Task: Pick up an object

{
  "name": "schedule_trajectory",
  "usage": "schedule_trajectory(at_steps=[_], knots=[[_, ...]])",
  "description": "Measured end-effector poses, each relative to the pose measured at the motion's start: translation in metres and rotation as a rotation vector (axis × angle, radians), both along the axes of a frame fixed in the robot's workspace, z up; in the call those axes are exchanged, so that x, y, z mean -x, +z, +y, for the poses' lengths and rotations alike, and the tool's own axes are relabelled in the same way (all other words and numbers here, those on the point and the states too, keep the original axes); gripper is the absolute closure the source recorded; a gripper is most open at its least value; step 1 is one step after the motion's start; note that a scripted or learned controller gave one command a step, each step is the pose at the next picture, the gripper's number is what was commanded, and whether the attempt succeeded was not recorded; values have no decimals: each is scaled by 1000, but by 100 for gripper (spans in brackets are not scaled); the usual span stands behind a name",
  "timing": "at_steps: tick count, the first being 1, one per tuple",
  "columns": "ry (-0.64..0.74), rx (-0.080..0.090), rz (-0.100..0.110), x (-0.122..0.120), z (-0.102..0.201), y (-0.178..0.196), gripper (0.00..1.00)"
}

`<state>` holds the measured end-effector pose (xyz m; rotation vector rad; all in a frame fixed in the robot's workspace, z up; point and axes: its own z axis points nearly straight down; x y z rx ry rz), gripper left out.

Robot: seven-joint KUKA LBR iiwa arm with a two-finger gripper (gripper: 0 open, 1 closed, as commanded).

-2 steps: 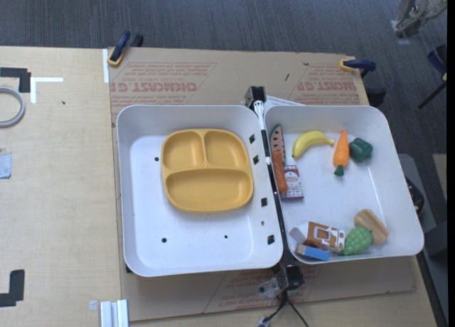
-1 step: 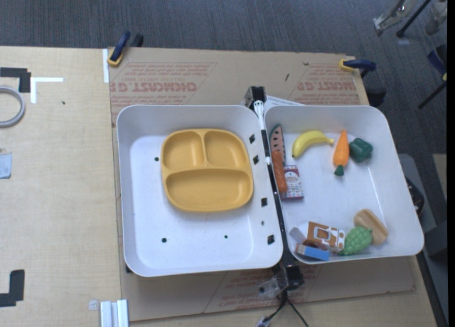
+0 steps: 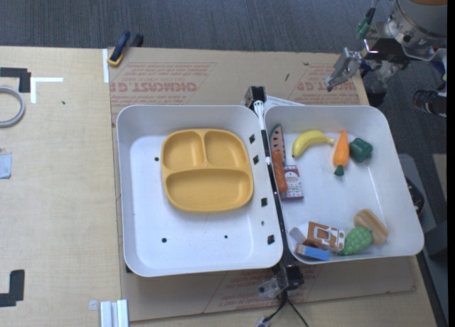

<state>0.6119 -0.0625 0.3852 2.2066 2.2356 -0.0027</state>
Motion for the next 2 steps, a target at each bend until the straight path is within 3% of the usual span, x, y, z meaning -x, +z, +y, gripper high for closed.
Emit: schedule_trajectory(at_steps=[1,2], knots=[[-45,0,0,22,-28,-127,0],[80,-1,-1,40,-64,-293,0]])
